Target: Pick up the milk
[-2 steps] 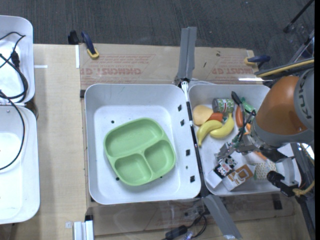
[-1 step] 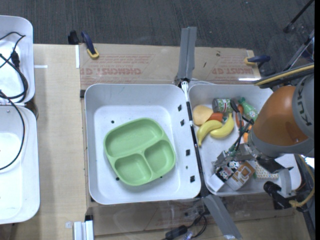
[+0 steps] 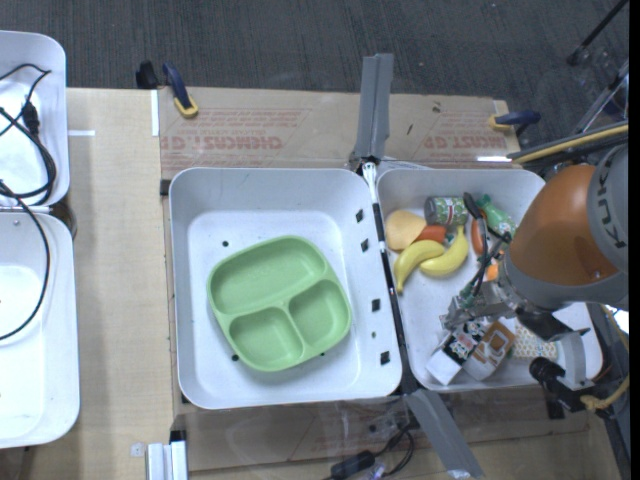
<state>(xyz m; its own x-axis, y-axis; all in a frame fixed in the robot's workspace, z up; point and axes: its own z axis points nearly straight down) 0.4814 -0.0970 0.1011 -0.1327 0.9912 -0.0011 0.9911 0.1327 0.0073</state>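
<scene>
The desk (image 3: 110,268) carries two white bins: the left bin (image 3: 190,298) holds a green divided tray (image 3: 279,302), and the arm (image 3: 565,233) reaches into the right bin (image 3: 425,318) beside a banana (image 3: 432,258), an apple (image 3: 404,229) and a can (image 3: 446,209). The claw (image 3: 478,313) hangs low over what I take to be the milk (image 3: 462,350), a small carton lying at the bin's near edge. Whether the claw is open or closed cannot be told, and the carton looks not yet lifted, so the pick seems undone.
</scene>
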